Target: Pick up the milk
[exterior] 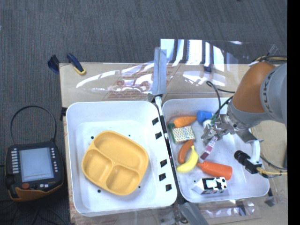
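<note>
With my gripper hovering mid-bin, finger state impossible to tell, I should steer toward the milk carton at the near edge, avoiding the ketchup bottle.

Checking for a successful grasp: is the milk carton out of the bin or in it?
In it. The milk carton lies on its side near the right bin's front edge, apart from the gripper, which hangs farther back.
</note>
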Tool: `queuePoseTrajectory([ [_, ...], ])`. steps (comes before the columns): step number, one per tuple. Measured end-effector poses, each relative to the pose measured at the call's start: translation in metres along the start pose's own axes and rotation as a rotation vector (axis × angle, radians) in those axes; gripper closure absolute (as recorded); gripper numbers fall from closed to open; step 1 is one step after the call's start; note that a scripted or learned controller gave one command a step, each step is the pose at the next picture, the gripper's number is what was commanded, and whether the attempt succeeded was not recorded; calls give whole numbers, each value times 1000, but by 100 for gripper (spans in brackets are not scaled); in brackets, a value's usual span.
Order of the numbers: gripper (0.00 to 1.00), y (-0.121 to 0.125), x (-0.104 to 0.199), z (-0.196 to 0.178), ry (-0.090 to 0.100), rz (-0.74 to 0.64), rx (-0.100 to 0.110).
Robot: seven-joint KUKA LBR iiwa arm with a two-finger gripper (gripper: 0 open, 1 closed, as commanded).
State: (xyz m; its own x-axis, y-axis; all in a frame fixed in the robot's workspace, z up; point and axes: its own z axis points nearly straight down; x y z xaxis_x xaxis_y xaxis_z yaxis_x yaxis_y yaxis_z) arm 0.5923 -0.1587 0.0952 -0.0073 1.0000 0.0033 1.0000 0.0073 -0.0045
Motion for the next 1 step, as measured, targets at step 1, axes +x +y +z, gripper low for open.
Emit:
queuePoseTrajectory([
  [1, 100, 49, 53, -104, -3, -76, -4],
])
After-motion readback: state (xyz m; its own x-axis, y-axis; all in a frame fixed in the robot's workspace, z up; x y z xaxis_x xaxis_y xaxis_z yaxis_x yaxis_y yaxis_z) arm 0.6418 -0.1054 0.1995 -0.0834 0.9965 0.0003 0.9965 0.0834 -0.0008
